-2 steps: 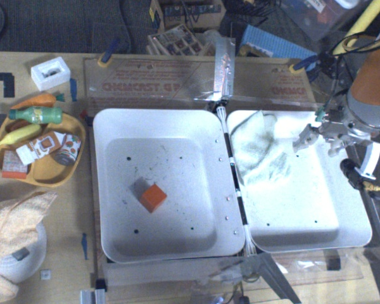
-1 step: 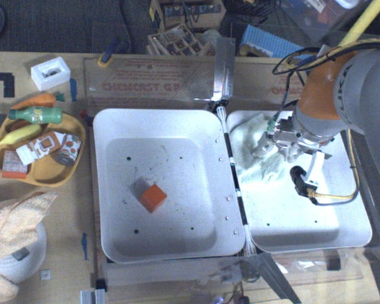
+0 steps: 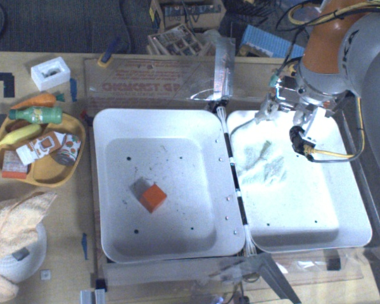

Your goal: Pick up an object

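Looking down on two white bins sitting side by side, touching along the middle edge. Got an orange cube (image 3: 154, 197) on the flat floor of the left bin (image 3: 114, 132), slightly left of centre and toward the near side. Turned corner-on to the walls and clear of all four, so loads of open floor round it. Just a grey smudge touching its far-left side and a few dark specks scattered about.

Over in the right bin (image 3: 342, 233), got the gripper (image 3: 283, 124) hanging by the far wall, closer to the far-left corner. Fingers spread apart, nothing between them. Well apart from the cube, with the shared bin edge in between. Yellow cable (image 3: 329, 155) looping off the wrist toward the right wall.

As for writing: red lettering on the clear panel (image 3: 152, 81) behind the left bin, too faint to read. Also a wooden bowl (image 3: 50, 176) off to the left with printed cartons, labels way too small to make out.
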